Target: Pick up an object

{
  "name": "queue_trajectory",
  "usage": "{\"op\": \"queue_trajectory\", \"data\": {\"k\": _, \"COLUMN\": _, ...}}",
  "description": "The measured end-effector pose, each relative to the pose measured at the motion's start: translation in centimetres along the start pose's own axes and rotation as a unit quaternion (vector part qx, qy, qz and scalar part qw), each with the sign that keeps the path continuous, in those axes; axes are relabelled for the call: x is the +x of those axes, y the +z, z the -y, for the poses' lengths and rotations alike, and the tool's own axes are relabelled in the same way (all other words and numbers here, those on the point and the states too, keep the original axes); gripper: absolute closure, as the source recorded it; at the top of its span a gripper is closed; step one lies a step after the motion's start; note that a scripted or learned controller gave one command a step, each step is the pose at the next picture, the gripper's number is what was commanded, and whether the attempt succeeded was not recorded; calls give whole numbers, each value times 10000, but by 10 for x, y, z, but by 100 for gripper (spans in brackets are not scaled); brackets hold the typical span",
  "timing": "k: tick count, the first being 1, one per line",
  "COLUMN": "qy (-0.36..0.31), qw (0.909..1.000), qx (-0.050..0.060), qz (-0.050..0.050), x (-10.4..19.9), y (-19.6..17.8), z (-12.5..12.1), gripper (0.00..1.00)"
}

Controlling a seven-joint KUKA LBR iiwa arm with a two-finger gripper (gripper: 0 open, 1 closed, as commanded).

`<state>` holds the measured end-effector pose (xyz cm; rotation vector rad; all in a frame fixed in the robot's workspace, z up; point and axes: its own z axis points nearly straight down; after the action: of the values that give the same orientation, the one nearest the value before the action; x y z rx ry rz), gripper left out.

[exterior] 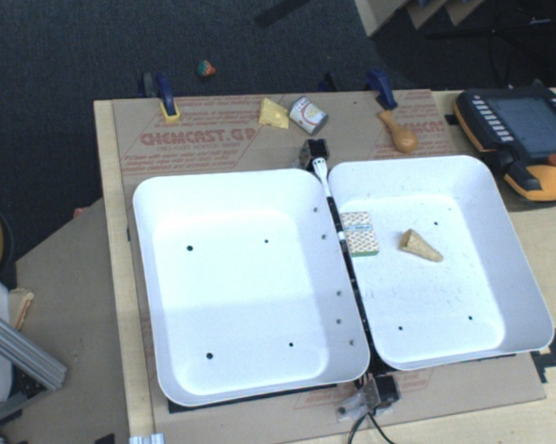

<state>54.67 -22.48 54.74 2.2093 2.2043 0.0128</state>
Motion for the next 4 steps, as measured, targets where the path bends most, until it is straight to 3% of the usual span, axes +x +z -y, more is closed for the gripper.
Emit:
{"op": "queue_trajectory", "data": {"k": 1, "qy": -42, "qw": 9999, "qx": 141, "qz": -65, "x": 67, "y": 90, "z": 5, "gripper": 100}}
{"op": "queue_trajectory", "data": {"k": 2, "qy": -52, "qw": 9999, "qx": 128, "qz": -56, "x": 160, "y": 144, "z": -24, "gripper": 100}}
{"op": "queue_trajectory", "data": {"k": 3, "qy": -9, "qw": 10000, "qx": 8, "qz": -32, "x": 143, "y": 1, "z": 22, "gripper": 100}}
{"op": "queue_trajectory", "data": {"k": 4, "qy": -34, "qw": 9999, "qx": 149, "qz": -52, "x": 207, "y": 110, "z": 40, "gripper": 100}}
